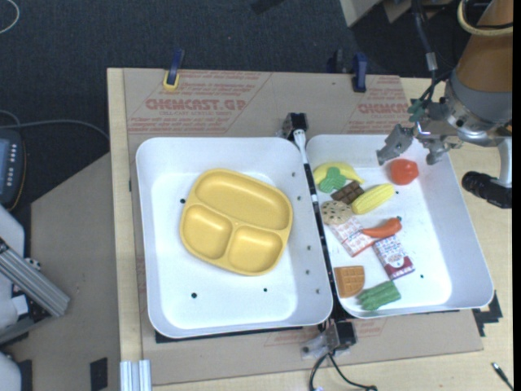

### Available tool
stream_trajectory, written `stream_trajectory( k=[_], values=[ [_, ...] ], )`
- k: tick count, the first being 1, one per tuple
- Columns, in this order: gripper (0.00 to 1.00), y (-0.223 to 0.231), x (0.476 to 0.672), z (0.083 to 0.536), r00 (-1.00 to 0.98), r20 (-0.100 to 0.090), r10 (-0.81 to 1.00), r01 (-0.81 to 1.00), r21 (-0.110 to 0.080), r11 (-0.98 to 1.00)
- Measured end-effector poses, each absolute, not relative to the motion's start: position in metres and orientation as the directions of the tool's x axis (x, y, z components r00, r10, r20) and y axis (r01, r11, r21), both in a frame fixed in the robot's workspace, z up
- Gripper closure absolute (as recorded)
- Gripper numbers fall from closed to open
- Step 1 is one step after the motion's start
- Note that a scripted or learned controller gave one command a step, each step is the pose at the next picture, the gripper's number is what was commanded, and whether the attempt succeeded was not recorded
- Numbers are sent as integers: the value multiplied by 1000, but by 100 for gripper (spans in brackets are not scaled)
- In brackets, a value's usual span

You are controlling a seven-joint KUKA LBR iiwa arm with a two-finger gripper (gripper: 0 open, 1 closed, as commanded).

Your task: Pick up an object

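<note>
Toy foods are gathered in the right-hand white bin (456,243), while a yellow three-compartment plate (236,221) is seen lying alone in the left-hand white bin (163,218). A red tomato (403,170), round, smooth and slightly glossy, is seen near the far edge of the right bin, well apart from the other pieces except for a yellow corn cob (373,197) just beside it on the near side. The gripper (417,148) is positioned directly over the tomato with its two fingers spread apart, one finger (393,147) being to the tomato's left and the other to its right; nothing is pinched between them, and contact with the tomato cannot be judged. Further into the bin, a yellow banana-like piece with a green part (334,175), a brown chocolate piece (348,192), a speckled cookie (334,212), an orange carrot (381,229), two small red-and-white packets (394,256), a waffle square (351,280) and a green vegetable (378,296) are found. Red lettering is printed on the cardboard sheet (220,96) beneath the bins, where "CHEMCAST G.P." can be read; the smaller lines under it are too small to make out. Blue clamps (359,72) are fixed to the sheet's far edge.
</note>
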State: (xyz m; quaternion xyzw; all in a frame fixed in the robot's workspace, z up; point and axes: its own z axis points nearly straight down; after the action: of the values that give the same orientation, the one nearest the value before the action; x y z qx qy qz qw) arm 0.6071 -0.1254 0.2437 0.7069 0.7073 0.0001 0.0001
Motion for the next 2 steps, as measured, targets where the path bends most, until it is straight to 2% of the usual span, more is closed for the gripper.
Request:
stream_trajectory(
  k=[2],
  values=[
    [0, -135, 596, 140, 1, 1, 1000, 1000, -6, 0]
  ],
)
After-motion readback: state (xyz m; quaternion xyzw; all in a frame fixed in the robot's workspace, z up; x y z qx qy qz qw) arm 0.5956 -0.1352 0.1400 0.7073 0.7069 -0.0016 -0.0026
